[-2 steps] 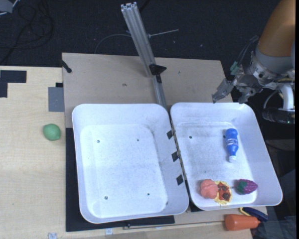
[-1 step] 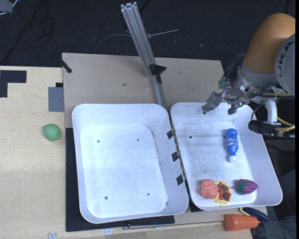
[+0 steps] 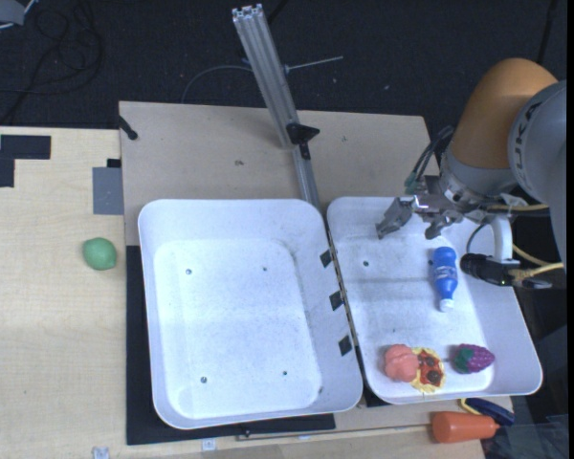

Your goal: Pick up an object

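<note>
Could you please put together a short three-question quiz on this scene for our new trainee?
1. True or false: the blue bottle lies in the right bin.
2. Which thing lies outside both bins, on the bench to the left of the left bin?
A. the purple fruit
B. the green ball
C. the pink toy
3. Fill in: the gripper hangs above the ____ end of the right bin, up-left of the bottle, with nothing between its fingers.

Key
1. True.
2. B; the purple fruit and the pink toy lie at the near end of the right bin.
3. Far.
</note>
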Motion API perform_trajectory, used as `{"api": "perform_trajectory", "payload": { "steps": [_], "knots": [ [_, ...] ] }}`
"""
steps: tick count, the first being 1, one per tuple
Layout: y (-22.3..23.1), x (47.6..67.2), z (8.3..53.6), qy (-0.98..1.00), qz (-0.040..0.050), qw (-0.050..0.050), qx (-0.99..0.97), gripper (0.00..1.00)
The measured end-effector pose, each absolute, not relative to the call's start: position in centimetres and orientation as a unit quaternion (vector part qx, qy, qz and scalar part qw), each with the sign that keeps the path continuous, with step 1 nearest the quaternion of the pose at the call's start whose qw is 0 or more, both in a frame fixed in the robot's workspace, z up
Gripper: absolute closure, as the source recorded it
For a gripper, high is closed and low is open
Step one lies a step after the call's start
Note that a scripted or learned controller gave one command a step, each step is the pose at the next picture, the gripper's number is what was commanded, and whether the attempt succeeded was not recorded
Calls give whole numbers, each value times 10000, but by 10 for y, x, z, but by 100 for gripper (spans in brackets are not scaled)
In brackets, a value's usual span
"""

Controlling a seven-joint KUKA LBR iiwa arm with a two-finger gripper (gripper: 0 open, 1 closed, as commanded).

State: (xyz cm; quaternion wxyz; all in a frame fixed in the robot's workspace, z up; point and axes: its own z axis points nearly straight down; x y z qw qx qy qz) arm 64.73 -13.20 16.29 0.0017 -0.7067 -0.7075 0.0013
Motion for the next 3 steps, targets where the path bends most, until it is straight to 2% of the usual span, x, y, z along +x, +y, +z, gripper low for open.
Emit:
{"api": "perform_trajectory", "payload": {
  "steps": [1, 2, 3],
  "knots": [
    [-129, 644, 120, -7076, 12, 16, -7066, 0],
    [-130, 645, 132, -7071, 0, -3, -7071, 100],
    [-124, 638, 187, -7071, -14, -17, -7071, 100]
  ]
}}
